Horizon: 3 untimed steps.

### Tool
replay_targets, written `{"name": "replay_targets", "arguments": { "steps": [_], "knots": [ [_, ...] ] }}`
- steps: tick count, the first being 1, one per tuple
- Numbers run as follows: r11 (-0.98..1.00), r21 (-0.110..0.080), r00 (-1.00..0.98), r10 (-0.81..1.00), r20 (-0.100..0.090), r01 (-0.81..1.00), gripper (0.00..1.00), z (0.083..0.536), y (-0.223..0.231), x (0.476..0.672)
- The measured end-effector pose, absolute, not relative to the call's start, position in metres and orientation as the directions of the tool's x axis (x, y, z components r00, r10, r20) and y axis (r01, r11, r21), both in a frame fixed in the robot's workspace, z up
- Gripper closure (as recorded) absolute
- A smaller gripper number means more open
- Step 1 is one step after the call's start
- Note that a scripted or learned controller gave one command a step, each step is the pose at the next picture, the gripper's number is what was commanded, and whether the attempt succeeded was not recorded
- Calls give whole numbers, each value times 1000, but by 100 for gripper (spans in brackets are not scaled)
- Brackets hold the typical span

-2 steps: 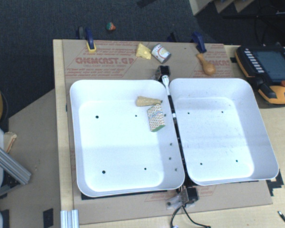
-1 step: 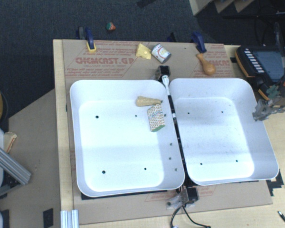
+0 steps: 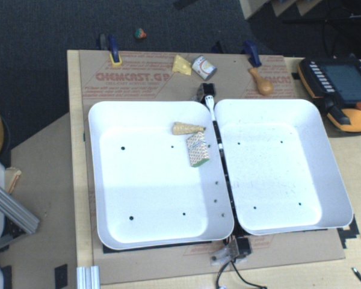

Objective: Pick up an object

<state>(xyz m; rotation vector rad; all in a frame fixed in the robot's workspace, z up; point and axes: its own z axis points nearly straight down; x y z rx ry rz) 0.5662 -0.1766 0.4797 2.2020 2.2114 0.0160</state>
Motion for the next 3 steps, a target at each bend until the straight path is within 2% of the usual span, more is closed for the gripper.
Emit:
{"name": "replay_targets", "arguments": {
  "steps": [1, 2, 3],
  "knots": [
    [11, -14, -11, 1000, 6, 1000, 100, 326, -74, 596],
    [-2, 1, 2, 1000, 0, 1000, 100, 374, -84, 543],
    [-4, 7, 4, 1000, -3, 1000, 100, 408, -116, 534]
  ]
}}
